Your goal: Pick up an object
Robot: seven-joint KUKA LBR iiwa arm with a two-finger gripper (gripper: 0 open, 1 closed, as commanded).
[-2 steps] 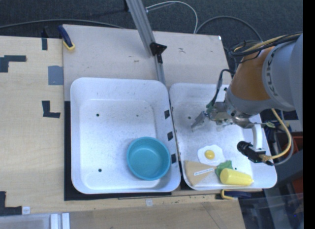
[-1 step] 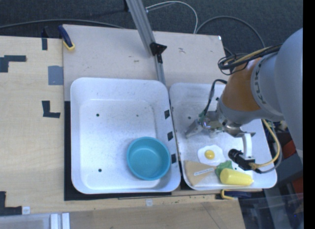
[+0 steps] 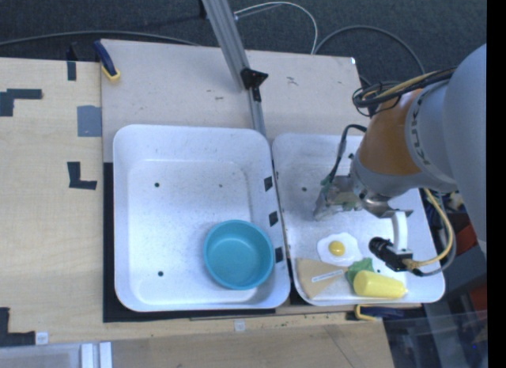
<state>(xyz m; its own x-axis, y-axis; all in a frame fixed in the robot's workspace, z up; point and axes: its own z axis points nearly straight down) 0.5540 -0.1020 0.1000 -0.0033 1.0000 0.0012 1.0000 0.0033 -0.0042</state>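
On the worktop [image 3: 182, 97], the hand [image 3: 322, 206] is lowered into the right bin [image 3: 294, 161], finger state indeterminate, with the fried egg [image 3: 337, 248], cheese wedge [image 3: 318, 275] and corn cob [image 3: 378, 284] toward 5 o'clock; the blue bowl [image 3: 237, 254] occupies the left bin [image 3: 190, 161].

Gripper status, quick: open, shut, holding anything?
Gripper: low over the right bin, above the fried egg; state cannot be told.

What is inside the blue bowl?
The blue bowl in the left bin shows just its own blue bottom, with no toys in it. The rim nearest the camera hides a thin strip of the inside wall.
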